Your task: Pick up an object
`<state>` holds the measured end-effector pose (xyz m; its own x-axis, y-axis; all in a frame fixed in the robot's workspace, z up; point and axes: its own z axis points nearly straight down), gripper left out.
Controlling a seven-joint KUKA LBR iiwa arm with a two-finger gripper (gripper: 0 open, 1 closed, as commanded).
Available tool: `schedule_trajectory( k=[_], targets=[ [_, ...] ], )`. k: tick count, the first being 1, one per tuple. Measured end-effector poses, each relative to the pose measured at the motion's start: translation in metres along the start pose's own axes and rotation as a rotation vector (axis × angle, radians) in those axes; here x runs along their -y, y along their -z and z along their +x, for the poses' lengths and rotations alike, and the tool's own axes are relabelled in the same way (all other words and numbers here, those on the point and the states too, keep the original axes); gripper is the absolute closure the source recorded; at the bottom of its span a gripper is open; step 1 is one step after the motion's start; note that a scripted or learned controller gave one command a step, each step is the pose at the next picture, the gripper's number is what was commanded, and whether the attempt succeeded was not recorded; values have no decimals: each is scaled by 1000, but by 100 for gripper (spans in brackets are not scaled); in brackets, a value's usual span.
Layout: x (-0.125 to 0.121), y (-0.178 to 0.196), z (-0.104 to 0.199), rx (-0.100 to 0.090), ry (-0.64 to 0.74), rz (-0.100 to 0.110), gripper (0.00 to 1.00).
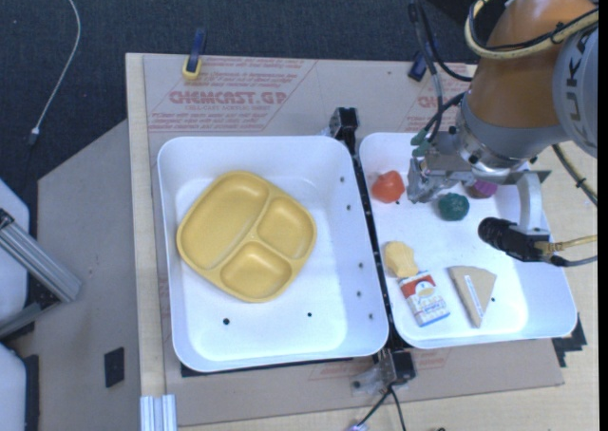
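The bench [237, 87] carries two shallow white bins side by side. The left bin [180, 163] holds one yellow plastic plate with three compartments [247, 234], lying flat; its long axis runs from the bin's upper left toward its lower right. The right bin [532, 325] holds the loose things.

Counted in the right bin: one round orange-red toy tomato [388, 186] near the bin's upper left; one dark green rounded lump [453, 206] to its right; one small purple piece [485, 189], mostly hidden by the arm; one pale yellow lumpy piece [399, 256] close to the bin's left wall; one small red and white carton [425, 298] just below the yellow piece, its long axis tilted a little from upright, top end toward the yellow piece; one tan wedge-shaped piece [473, 290] to the carton's right, broad end up and narrow end pointing to the bin's lower edge.

The grey arm with its orange band [527, 49] reaches in from the right and hangs over the upper part of the right bin. The claw [432, 182] sits between the tomato and the green lump, very near both. Whether its fingers are apart or together cannot be told from this slanted view, and nothing can be seen clamped between them. A black cylindrical part [508, 237] juts out below the arm, over the bin's right side.
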<state>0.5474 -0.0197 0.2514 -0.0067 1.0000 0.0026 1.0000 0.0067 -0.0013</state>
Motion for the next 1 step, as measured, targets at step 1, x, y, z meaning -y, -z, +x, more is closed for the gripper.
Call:
schedule_trajectory(
  k=[1],
  targets=[
    [7, -9, 62, -1, 0, 2, 100]
  ],
)
